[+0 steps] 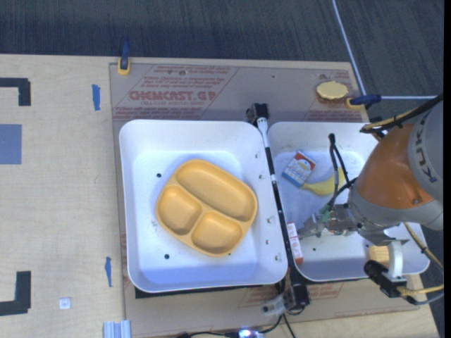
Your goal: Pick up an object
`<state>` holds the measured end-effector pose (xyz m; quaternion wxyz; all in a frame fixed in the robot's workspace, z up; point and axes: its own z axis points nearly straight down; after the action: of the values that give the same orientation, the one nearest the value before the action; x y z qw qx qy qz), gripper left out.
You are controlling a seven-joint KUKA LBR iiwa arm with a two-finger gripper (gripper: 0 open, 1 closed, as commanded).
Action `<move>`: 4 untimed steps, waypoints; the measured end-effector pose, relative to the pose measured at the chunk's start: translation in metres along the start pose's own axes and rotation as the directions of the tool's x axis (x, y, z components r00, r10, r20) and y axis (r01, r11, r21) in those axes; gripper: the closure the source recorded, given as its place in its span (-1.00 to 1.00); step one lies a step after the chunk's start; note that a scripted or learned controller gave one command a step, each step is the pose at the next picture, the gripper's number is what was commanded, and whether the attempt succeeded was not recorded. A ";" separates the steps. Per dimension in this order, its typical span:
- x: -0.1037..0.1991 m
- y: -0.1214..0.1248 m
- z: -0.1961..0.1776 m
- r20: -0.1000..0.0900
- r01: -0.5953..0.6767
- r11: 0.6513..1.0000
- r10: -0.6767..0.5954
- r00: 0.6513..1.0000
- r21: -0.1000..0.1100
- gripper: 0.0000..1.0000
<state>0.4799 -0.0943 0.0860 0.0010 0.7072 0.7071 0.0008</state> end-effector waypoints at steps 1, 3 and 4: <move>-0.002 0.088 0.000 0.001 0.002 1.000 -0.002 1.000 -0.002 -1.00; -0.012 0.156 0.001 0.001 0.002 1.000 -0.002 1.000 0.001 -1.00; -0.012 0.157 -0.010 0.002 0.004 1.000 -0.004 1.000 -0.001 1.00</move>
<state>0.6366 -0.1062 0.0961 0.0022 0.7059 0.7083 0.0003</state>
